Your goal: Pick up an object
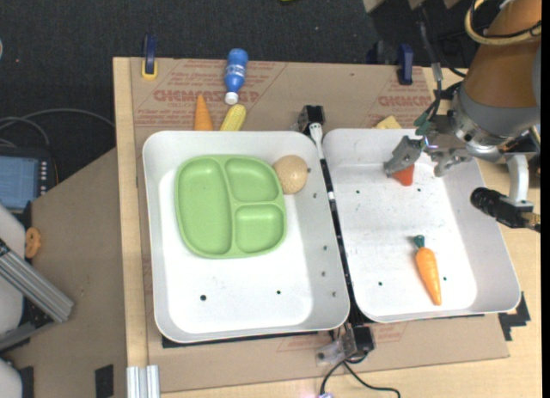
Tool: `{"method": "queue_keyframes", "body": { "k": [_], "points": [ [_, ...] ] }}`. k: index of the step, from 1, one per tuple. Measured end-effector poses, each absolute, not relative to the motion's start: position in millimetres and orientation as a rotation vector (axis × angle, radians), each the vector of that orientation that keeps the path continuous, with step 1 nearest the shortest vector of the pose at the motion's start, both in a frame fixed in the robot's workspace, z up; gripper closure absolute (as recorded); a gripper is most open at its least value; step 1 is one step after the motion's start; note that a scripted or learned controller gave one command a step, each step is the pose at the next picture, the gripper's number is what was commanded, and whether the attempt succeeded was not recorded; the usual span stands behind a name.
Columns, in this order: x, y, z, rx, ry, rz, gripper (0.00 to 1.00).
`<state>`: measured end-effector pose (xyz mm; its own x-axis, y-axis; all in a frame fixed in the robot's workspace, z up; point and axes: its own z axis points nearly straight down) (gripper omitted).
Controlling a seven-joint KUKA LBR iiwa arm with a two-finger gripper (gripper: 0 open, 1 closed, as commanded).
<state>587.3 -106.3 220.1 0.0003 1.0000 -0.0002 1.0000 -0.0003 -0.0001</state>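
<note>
The end effector (pixel 423 157) hangs over the right bin's (pixel 378 216) far end, fingers spread around a small red object (pixel 404 174), long axis indiscernible, grip uncertain.

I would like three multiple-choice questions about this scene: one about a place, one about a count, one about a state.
1. Where does the toy carrot lie?
A. on the green plate
B. in the right bin, near its front
C. on the floor

2. How many compartments does the green plate have?
A. two
B. three
C. five

3. How does the plate sit in the left bin?
A. flat, open side up
B. upside down
C. leaning on the bin wall

Answers:
1. B: the carrot rests on the white floor of the right bin, at the side nearest the camera, far from the tool.
2. B: one long section at the left and two smaller ones at the right.
3. A: its dividers and hollows face the camera.
</note>
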Motion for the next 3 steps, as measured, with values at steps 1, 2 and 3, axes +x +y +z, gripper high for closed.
{"method": "queue_keyframes", "body": {
  "k": [1,2,3],
  "points": [
    [580.9,-155,77,2.23,2.218,-0.006,0.0],
    [483.7,-161,84,2.234,2.219,-0.008,0.0],
    [489.1,-160,95,2.222,2.217,0.002,1.0]
  ]
}}
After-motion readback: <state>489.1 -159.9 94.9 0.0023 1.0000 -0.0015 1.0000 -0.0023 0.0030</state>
